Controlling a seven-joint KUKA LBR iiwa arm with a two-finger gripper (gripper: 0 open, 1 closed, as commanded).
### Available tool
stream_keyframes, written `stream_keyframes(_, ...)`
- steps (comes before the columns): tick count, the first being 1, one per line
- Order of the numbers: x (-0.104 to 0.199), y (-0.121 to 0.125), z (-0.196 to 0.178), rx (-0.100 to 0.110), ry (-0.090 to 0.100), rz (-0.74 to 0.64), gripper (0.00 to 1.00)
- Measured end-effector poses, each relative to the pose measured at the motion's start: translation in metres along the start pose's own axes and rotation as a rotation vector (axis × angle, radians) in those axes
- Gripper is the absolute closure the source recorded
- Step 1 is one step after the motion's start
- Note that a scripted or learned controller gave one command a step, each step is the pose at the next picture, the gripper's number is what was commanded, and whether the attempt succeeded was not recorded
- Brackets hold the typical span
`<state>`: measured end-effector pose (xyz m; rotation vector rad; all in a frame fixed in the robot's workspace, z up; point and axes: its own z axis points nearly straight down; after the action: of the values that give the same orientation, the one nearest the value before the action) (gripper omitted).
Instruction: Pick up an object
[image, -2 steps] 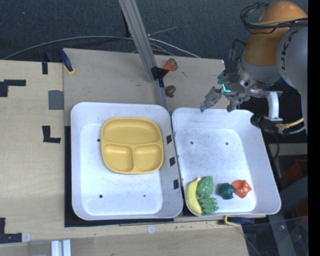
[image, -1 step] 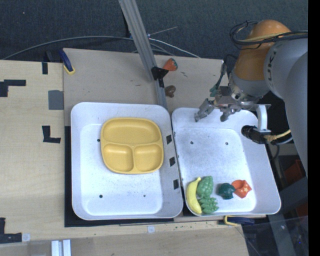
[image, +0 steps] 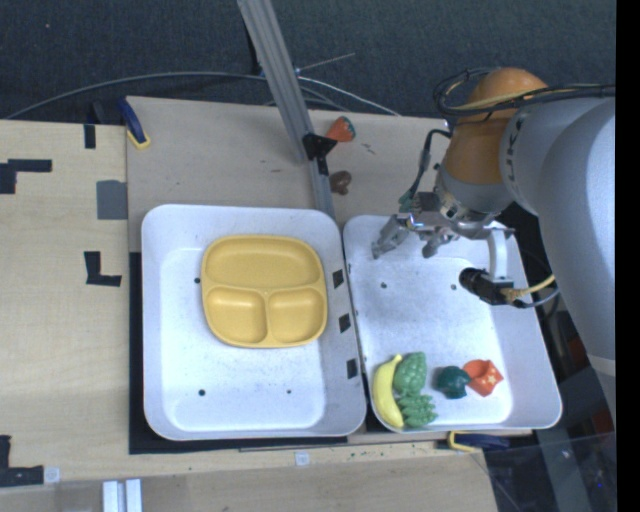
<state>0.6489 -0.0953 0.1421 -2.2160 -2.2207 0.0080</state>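
My gripper (image: 409, 243) hangs over the far end of the right bin (image: 530, 345), its two fingers spread wide with nothing between them. The things I could pick up lie well apart from it at the bin's near end: a banana (image: 385, 393) almost straight below the gripper in the view, touching a green broccoli-like piece (image: 412, 385) just to its right, then a dark green piece (image: 452, 381) and a red piece (image: 484, 376) further right. To the gripper's left, in the left bin (image: 165, 300), sits a yellow tray (image: 265, 290) with three compartments.
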Motion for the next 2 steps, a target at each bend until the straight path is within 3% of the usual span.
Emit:
stream_keyframes(1,0.001,-0.001,0.054,0.0,-0.001,0.0,0.0)
stream_keyframes(2,0.002,0.0,0.041,-0.004,0.0,-0.002,1.0)
